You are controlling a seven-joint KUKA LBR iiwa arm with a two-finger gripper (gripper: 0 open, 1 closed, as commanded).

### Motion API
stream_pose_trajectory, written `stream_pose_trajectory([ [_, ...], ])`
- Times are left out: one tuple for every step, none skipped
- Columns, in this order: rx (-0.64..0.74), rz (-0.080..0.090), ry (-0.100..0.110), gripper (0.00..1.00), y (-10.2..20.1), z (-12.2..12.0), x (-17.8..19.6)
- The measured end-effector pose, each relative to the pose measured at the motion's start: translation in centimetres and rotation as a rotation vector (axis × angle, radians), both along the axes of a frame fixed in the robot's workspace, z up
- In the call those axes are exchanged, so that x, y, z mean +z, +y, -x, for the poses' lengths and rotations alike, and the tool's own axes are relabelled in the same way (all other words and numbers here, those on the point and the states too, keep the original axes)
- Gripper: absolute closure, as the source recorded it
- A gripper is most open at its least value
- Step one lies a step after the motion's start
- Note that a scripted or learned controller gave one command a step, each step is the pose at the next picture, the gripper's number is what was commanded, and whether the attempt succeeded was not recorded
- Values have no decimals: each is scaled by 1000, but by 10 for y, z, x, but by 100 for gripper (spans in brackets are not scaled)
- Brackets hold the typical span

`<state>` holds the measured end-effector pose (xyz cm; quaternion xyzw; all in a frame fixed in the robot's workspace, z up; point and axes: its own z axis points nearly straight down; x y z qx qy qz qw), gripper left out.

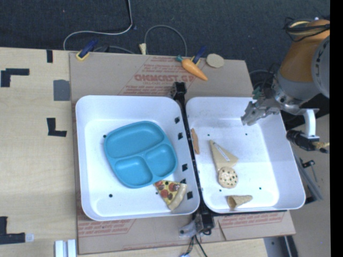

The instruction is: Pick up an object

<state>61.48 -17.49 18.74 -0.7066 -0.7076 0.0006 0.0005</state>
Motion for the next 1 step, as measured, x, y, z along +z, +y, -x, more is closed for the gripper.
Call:
stream_pose_trajectory([
  [2, -2, 3, 0, 57, 38, -8],
])
